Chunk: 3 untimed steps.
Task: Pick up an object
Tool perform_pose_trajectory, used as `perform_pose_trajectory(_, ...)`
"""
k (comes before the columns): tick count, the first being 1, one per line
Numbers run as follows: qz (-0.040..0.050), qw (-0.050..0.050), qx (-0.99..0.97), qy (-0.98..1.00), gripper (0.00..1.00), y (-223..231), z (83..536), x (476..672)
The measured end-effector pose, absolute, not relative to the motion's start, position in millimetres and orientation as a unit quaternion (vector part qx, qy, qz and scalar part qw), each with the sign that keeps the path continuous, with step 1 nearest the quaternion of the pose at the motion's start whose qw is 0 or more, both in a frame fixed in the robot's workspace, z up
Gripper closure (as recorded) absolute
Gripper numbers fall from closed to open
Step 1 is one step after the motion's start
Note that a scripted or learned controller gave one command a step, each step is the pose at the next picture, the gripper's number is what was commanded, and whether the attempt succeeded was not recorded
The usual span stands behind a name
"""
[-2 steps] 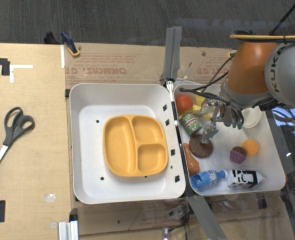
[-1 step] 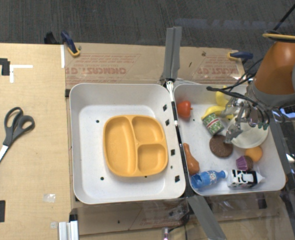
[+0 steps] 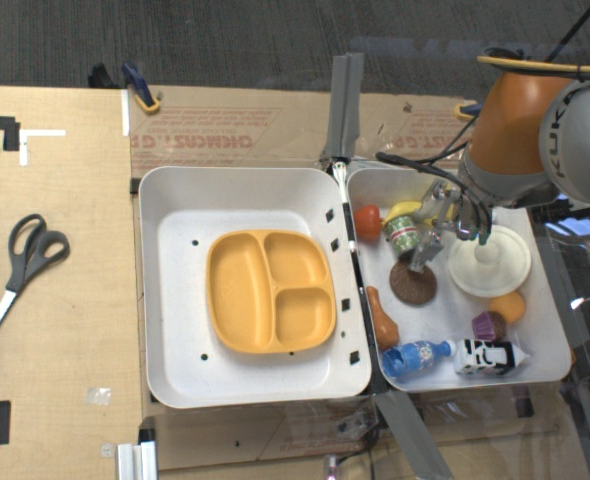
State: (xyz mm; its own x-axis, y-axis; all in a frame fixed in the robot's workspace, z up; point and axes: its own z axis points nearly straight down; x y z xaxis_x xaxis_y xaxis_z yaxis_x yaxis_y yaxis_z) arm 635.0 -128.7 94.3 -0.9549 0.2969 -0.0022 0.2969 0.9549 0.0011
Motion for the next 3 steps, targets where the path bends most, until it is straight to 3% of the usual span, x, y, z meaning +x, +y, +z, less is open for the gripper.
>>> perform_pose_trajectory(1, -0.0057, -0.009, 0.277, 0.961, 0.0, -108, 95, 641.3)
perform_pose_trajectory(2, -0.0051, -0.013, 0.335, 0.942, 0.0, -104, 94, 645.0)
perform_pose_trajectory(3, -0.0006, -0.001, 0.263, 0.965, 0.0, -209, 93, 633.7)
